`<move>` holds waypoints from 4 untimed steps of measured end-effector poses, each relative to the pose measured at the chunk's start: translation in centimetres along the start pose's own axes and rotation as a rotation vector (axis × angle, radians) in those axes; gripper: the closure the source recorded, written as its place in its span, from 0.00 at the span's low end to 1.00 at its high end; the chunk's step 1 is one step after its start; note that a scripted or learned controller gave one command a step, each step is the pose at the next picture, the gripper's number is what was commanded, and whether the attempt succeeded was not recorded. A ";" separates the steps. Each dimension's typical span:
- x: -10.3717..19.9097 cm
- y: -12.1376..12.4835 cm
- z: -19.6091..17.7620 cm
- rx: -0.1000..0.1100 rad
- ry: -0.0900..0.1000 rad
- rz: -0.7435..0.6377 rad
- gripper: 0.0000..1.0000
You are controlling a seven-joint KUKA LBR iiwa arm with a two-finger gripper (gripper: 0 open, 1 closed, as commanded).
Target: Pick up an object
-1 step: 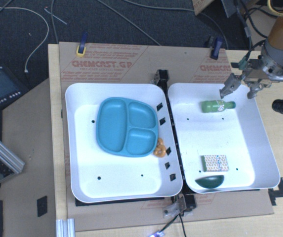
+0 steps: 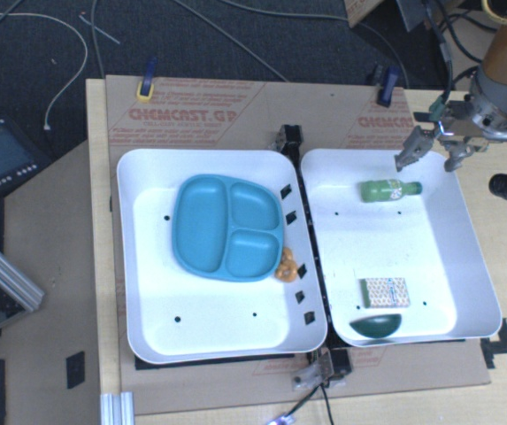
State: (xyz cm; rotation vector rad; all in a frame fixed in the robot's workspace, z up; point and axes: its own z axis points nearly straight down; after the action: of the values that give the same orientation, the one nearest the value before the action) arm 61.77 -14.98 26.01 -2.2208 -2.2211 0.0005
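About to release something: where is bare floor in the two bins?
Right bin: open middle between the green bottle and patterned packet. Left bin: bare strip below the blue plate. Crowded at the right bin's near edge, around the dark green bowl.

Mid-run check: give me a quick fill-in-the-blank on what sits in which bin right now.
1. The blue divided plastic plate lies in the ____ white bin.
2. The green plastic bottle lies on its ____ in the right white bin.
3. The claw is above the right bin's ____ edge.

Missing words: left; side; far
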 end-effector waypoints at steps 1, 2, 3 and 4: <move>-1.0 0.0 5.4 0.005 0.001 0.001 0.00; -1.9 -0.2 11.1 0.006 0.002 0.001 0.00; -1.9 -1.1 17.2 0.007 0.003 0.001 0.00; -1.9 -0.8 15.6 -0.003 0.000 0.000 1.00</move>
State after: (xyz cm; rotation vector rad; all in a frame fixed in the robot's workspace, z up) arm 60.98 -16.92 10.38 -2.2222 -2.2219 -0.0027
